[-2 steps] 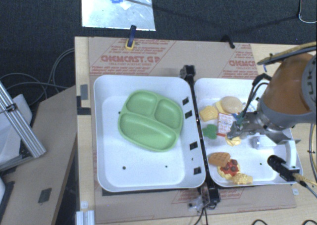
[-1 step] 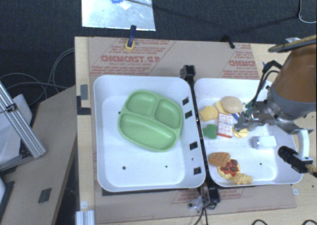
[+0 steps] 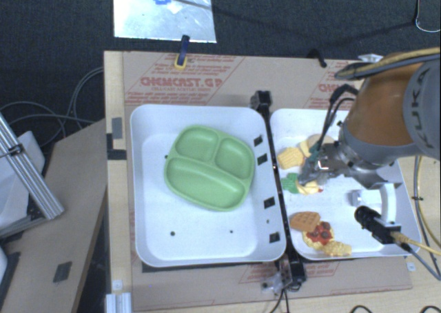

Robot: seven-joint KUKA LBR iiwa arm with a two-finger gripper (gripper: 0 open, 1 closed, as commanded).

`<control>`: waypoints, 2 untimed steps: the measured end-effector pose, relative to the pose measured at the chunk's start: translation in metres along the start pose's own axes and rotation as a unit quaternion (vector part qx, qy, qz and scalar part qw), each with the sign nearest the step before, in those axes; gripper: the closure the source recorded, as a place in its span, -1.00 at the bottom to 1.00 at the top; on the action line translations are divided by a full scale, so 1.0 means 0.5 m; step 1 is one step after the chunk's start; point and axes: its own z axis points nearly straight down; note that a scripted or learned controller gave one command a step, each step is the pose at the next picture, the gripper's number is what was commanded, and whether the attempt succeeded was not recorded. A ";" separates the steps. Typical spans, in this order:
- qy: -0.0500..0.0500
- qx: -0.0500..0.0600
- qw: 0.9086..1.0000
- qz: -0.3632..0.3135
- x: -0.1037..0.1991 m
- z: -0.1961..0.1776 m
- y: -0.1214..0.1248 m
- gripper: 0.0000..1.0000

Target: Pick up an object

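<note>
End effector sits low over the right bin, at its left-centre, directly above a small cluster of toy food; from my remote view I cannot tell what state it is in, since the dark wrist hardware covers it. I see nothing clearly held.

I note the arm entering from the right, its orange band broad above the grey wrist, covering much of the bin's upper right.

Objects in the right bin, as I read them:
- a yellow ridged piece, waffle-like, just left of the end effector near the divider between the bins;
- a small green piece just below it, close against the bin's left wall;
- a yellow and red item touching or just beside the green piece, partly under the end effector; I cannot identify its shape;
- a pale round piece above, partly hidden by the wrist;
- an orange-brown rounded piece toward the near side of the bin;
- a red and yellow piece just beside it, with a yellow crinkled piece against the near wall.

Left bin holds a green divided plate, three compartments, lying flat and slightly rotated, near the middle.

Both bins rest side by side on a cardboard sheet on the table.
</note>
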 end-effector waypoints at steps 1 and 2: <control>-0.001 0.000 1.000 0.000 0.117 -0.026 -0.001 1.00; -0.001 -0.001 1.000 0.002 0.121 -0.024 0.033 1.00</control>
